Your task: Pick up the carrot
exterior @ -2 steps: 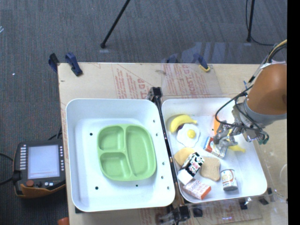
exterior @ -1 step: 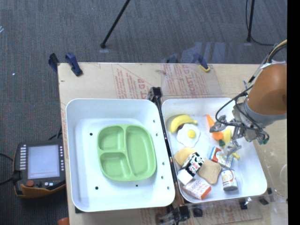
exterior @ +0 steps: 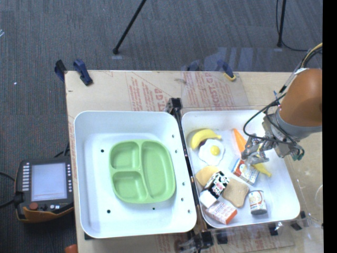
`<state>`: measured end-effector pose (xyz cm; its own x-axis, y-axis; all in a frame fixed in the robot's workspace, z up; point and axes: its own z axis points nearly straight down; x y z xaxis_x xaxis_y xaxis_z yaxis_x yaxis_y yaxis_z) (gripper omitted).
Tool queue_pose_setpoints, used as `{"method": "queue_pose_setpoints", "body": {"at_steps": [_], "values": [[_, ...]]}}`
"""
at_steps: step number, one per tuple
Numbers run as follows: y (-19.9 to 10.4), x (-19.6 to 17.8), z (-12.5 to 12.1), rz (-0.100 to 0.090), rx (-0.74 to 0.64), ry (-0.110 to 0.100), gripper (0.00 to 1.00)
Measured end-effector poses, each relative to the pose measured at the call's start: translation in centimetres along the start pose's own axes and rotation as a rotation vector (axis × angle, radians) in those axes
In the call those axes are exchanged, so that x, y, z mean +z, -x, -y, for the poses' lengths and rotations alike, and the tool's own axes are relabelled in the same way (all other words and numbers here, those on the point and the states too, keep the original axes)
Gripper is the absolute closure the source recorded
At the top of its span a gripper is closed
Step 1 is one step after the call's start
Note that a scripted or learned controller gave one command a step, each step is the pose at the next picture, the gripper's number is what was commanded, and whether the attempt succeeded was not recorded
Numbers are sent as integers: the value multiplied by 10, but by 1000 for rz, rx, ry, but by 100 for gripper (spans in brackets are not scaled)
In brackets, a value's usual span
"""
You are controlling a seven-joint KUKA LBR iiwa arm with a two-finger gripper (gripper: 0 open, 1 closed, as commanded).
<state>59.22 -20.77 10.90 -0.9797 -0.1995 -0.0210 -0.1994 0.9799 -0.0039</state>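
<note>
One fixed overhead camera looks down aslant on both bins (exterior: 84, 141).

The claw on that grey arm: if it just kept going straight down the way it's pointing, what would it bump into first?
Probably the small red-and-white packet lying right beneath the claw, though depth is hard to judge from above. The carrot lies just to its left in this view, outside that line.

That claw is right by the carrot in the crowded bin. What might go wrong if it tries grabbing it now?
The claw sits beside the carrot, not over it, so it may close on air. The fried egg and small carton lie close by, so it might nudge or catch those instead.
</note>
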Motion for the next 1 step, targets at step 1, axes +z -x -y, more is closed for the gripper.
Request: {"method": "queue_pose_setpoints", "body": {"at_steps": [1], "values": [[14, 21, -78, -18, 107, 7, 100]]}}
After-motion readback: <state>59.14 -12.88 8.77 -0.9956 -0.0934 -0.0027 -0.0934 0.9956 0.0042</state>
